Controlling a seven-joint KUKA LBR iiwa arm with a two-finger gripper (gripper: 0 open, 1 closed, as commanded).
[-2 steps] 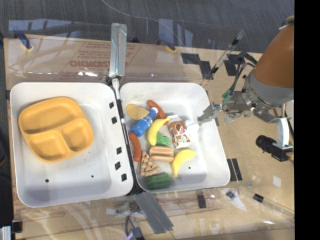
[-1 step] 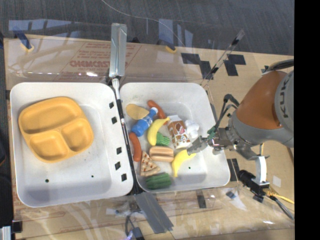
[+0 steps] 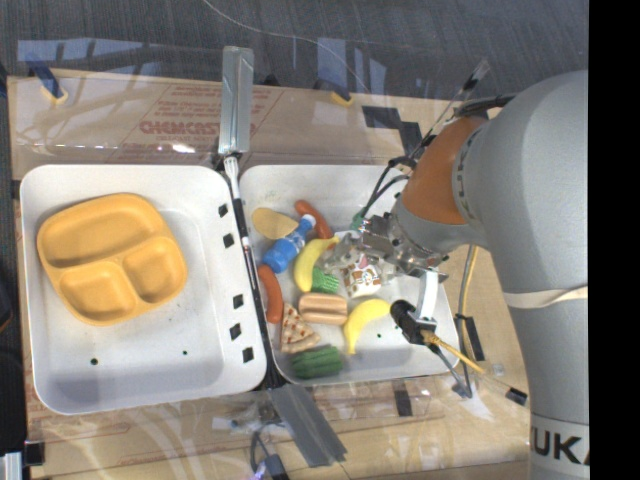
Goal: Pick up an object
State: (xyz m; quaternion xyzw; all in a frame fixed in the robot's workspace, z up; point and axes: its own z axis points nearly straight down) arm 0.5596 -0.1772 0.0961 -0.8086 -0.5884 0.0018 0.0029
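Note:
The right bin (image 3: 420,363) holds a pile of toy food. In it are a blue bottle (image 3: 286,251), a yellow banana (image 3: 364,319), a second banana (image 3: 311,263), a hot dog (image 3: 322,308), a pizza slice (image 3: 294,331), a green cucumber (image 3: 318,362), a red sausage (image 3: 311,216), an orange sausage (image 3: 272,294) and a tan wafer (image 3: 271,222). My gripper (image 3: 358,265) is low over the middle of the pile, just right of the second banana and above the hot dog. The arm's wrist covers what lies under it.
In the left bin (image 3: 60,388) lies a yellow sectioned tray (image 3: 110,258), toward the bin's back left. A grey divider bar (image 3: 236,98) stands between the bins at the back. The arm's cables (image 3: 445,346) hang over the right bin's front right corner.

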